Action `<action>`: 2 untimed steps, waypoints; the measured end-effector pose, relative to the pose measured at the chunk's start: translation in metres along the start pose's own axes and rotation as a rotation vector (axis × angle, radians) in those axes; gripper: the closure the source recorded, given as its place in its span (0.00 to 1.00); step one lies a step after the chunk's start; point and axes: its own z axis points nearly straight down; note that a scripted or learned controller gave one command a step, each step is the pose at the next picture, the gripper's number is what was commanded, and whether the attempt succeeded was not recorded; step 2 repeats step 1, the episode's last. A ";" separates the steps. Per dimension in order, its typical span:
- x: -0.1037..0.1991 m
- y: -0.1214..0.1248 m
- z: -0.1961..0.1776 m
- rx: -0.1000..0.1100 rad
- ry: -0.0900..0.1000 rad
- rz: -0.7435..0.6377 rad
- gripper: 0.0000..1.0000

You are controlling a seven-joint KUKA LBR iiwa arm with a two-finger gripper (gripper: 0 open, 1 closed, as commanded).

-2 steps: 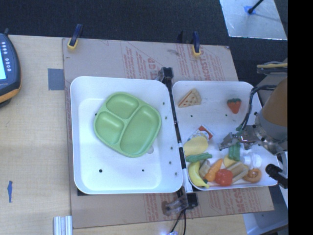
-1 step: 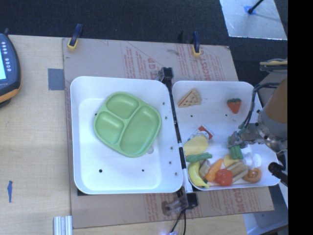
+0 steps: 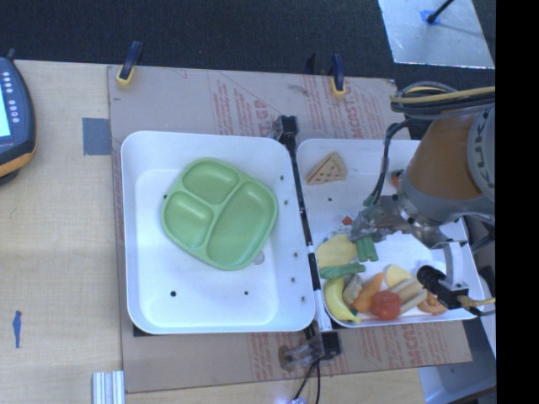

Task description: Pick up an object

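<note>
The gripper [image 3: 368,236] hangs low over the right bin [image 3: 383,152], its tips just above the food pile; whether they stand wide or narrow I cannot tell, as the metal is blurred against a small green piece [image 3: 367,249] directly under it. At seven o'clock from the tips lie a yellow piece [image 3: 335,249] and a green bean [image 3: 341,270]. At six o'clock sit a banana [image 3: 336,303] and a red tomato [image 3: 386,305]. At eleven o'clock, well apart, lies a cracker wedge [image 3: 327,170]. At nine o'clock, in the left bin [image 3: 143,225], rests a green divided plate [image 3: 221,213].
</note>
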 end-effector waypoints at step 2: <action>0.085 0.058 -0.062 -0.006 0.000 0.000 1.00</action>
